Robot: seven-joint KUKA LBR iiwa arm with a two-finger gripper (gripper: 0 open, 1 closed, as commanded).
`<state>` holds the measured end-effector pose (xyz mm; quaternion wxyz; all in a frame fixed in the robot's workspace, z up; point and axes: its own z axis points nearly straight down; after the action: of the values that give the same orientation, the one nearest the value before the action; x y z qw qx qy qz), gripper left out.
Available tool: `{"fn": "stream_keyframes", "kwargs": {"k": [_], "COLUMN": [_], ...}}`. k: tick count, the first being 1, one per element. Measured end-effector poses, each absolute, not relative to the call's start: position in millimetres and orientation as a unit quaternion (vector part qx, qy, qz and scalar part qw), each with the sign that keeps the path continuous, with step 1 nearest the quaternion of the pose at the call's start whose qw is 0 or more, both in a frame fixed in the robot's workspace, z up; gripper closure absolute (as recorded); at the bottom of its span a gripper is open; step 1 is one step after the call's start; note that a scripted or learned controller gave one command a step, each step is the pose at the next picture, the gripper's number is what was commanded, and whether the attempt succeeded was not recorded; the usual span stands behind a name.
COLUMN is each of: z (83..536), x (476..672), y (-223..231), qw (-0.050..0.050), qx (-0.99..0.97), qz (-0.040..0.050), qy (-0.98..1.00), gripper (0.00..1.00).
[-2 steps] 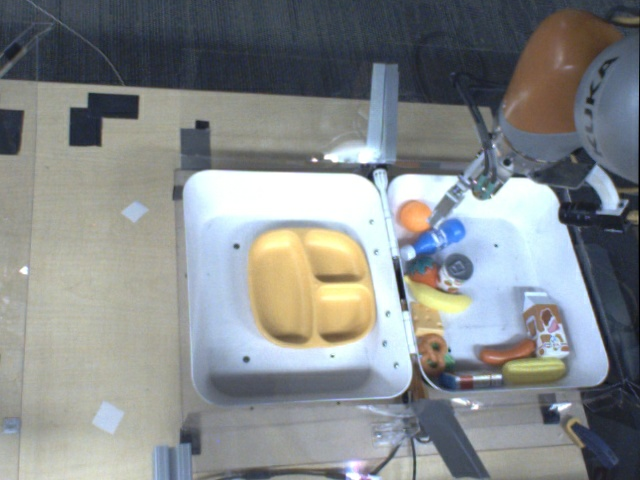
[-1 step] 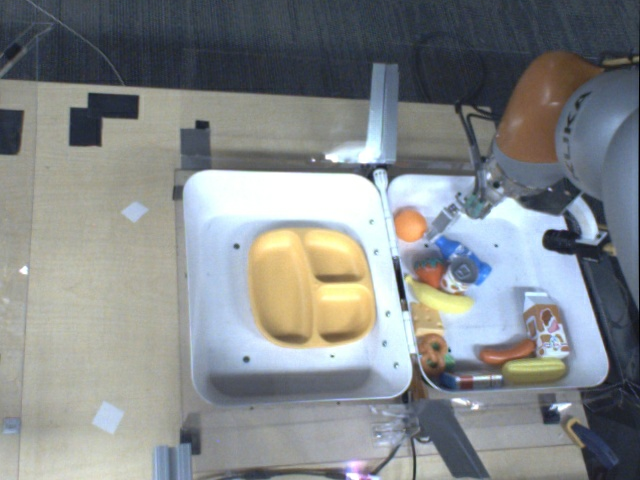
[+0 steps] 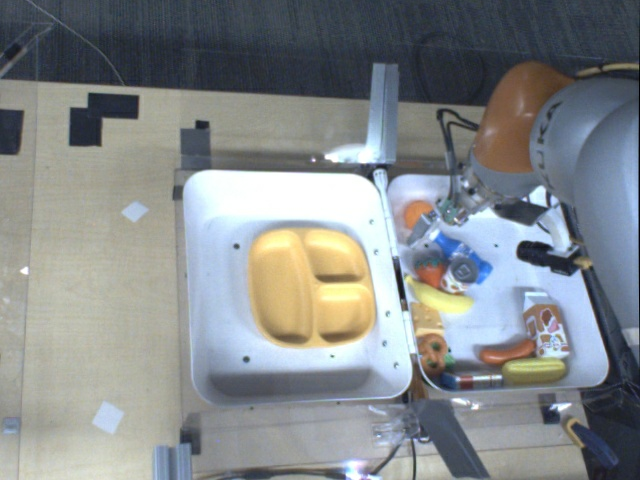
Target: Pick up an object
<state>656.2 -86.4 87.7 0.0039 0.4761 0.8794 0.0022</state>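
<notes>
My gripper [image 3: 437, 221] hangs low over the upper left part of the right bin [image 3: 590, 363], below the arm's orange band. An orange ball [image 3: 414, 212] lies just left of it and a blue packet [image 3: 466, 264] just below it. Beside the packet sits a small red-orange piece [image 3: 430, 276]. A yellow banana [image 3: 441, 299] lies under those. I see nothing held by the gripper.
The left bin [image 3: 215, 268] holds a yellow divided tray [image 3: 308, 284]. Lower in the right bin lie a pretzel-like piece [image 3: 432, 349], a marker [image 3: 472, 378], a red sausage [image 3: 508, 351], a yellow item [image 3: 535, 370] and a brown-and-white carton [image 3: 545, 329]. A black part [image 3: 545, 254] sticks out by the arm.
</notes>
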Motion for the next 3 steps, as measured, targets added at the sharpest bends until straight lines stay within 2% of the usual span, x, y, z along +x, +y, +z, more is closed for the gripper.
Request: {"fn": "stream_keyframes", "kwargs": {"k": [1,2,3], "z": [102,189,109], "x": [657.5,671.0,610.2], "y": [-86,-48,-106], "qw": [0.004,0.004,0.0], "qx": [0.474,0.67,0.682], "qz": [0.0016,0.0033,-0.0011], "qy": [0.881,0.743,0.731], "gripper": [1.0,1.0,1.0]}}
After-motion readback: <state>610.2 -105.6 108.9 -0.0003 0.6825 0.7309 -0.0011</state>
